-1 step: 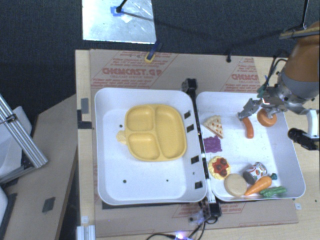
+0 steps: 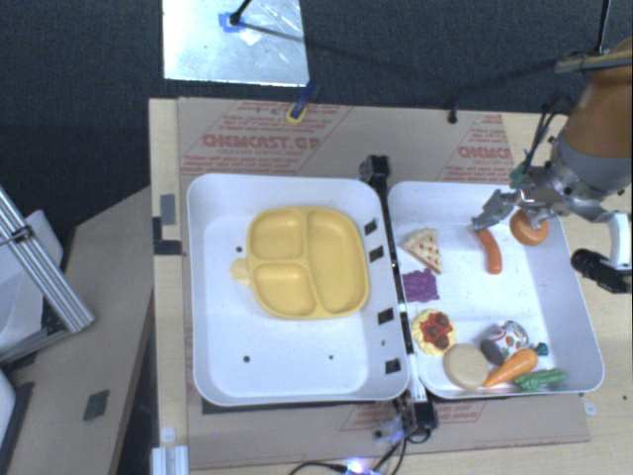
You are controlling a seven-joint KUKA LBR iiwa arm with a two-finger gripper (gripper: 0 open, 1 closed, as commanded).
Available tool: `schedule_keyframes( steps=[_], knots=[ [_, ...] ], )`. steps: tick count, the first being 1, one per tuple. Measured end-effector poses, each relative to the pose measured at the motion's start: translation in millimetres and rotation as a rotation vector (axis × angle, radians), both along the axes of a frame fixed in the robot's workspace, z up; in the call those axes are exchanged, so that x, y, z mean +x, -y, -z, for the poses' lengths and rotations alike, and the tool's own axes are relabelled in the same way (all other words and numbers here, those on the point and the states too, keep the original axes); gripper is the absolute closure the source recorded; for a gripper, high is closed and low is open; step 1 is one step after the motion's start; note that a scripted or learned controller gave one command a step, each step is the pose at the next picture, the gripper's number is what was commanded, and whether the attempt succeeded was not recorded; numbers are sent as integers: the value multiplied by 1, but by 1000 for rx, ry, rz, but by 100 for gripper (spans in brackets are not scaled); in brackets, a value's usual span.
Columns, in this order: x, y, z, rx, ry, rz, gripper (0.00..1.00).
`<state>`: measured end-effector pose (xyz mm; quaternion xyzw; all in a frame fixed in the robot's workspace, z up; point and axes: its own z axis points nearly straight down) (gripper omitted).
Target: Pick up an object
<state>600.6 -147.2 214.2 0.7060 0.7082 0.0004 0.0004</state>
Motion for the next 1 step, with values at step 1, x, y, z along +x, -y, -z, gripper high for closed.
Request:
schedule_keyframes(
  steps=[1],
  knots=[
    [1, 0, 42, 0, -3, 1, 0]
  ],
)
